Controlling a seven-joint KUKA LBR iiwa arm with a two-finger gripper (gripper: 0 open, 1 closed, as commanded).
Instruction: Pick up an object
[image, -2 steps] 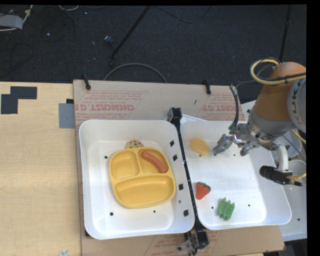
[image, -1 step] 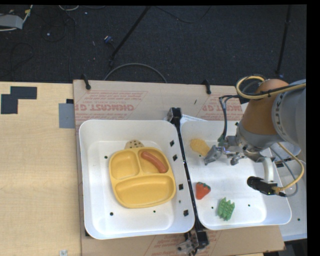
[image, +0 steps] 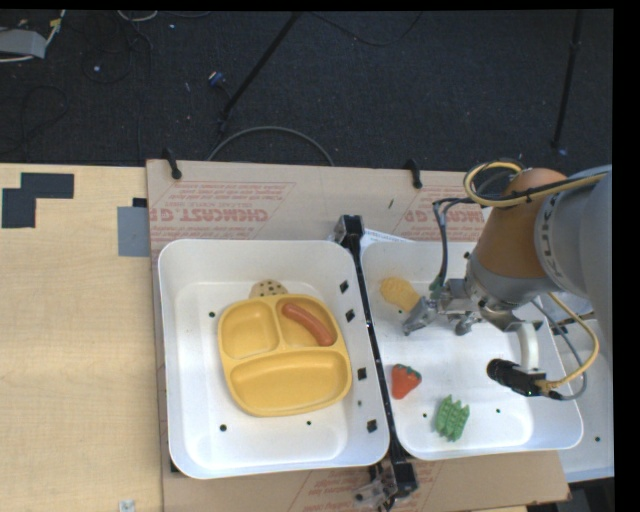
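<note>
Pick not yet made: gripper (image: 425, 318), jaws apart and holding nothing, just beside the yellow toy (image: 399, 293) in the right bin (image: 560, 435).

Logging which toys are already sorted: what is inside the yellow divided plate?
The yellow divided plate in the left bin holds a sausage in its upper right compartment. A speckled cookie peeks out behind its far rim, partly hidden by it.
</note>
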